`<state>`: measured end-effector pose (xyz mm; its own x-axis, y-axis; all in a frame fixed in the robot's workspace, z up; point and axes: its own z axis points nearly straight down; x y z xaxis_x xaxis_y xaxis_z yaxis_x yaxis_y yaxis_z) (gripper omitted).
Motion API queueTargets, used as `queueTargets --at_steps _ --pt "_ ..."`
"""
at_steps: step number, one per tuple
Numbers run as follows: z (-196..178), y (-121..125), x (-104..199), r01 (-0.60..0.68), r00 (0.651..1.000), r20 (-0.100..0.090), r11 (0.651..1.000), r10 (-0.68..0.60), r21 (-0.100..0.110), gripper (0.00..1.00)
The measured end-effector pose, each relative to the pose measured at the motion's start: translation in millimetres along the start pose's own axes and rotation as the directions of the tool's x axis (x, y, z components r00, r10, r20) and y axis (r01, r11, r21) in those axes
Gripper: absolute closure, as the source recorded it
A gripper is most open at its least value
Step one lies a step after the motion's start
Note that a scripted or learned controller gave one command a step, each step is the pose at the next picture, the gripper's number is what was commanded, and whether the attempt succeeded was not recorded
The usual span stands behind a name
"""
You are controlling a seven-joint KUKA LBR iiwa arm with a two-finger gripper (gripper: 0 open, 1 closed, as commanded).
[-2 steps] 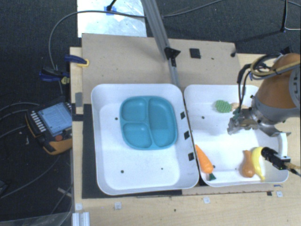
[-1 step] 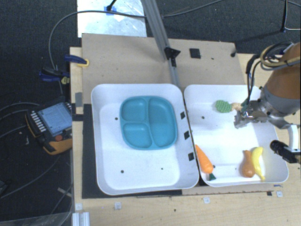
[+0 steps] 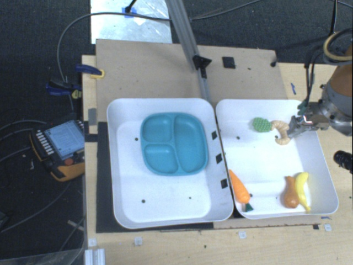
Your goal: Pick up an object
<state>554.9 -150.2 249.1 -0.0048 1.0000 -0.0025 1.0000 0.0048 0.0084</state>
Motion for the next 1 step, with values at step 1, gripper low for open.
queueTargets --at_steps 1 --pt "0.8 -10.6 41.9 0.004 1.000 -0.003 1.000 -0.004 0.007 1.00"
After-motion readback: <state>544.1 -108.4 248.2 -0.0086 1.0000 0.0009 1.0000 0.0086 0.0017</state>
